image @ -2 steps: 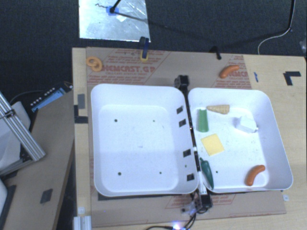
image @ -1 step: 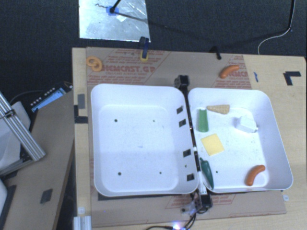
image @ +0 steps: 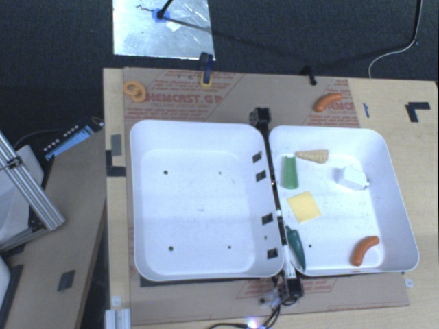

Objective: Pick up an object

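Note:
The right bin (image: 391,184) holds several small objects. A green cylinder (image: 290,172) lies near its left wall, with a tan cone (image: 313,156) just behind it. A yellow square piece (image: 303,206) sits in the middle, and a dark green pepper (image: 295,246) lies at the front left corner. A white block (image: 350,179) rests toward the right, and an orange sausage (image: 364,250) lies at the front right.
The left bin (image: 147,149) stands beside the right one, joined by black clips (image: 261,176). On the bench behind the bins lie an orange ring (image: 134,91), a second sausage (image: 327,102) and a yellow-and-blue clamp (image: 206,70). A metal frame (image: 27,190) stands at left.

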`<state>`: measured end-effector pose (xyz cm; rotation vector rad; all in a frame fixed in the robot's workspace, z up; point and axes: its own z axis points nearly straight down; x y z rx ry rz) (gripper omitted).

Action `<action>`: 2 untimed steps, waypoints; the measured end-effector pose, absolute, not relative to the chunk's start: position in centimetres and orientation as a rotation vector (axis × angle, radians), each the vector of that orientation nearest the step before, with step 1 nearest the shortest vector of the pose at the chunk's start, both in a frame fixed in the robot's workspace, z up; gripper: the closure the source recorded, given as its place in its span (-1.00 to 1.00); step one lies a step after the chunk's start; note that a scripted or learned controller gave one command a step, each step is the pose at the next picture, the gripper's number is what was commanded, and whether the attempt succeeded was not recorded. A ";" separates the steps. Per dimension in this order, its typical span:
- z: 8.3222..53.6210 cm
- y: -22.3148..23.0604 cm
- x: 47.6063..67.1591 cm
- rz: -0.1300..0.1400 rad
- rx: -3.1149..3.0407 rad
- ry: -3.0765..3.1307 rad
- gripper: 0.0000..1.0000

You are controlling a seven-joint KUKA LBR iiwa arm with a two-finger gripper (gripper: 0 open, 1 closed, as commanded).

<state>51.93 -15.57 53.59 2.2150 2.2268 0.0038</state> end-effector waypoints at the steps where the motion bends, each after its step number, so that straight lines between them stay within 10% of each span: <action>1: 53.5 -20.2 52.9 0.000 2.220 2.216 1.00; 2: 53.5 -20.6 57.9 0.001 2.213 2.225 1.00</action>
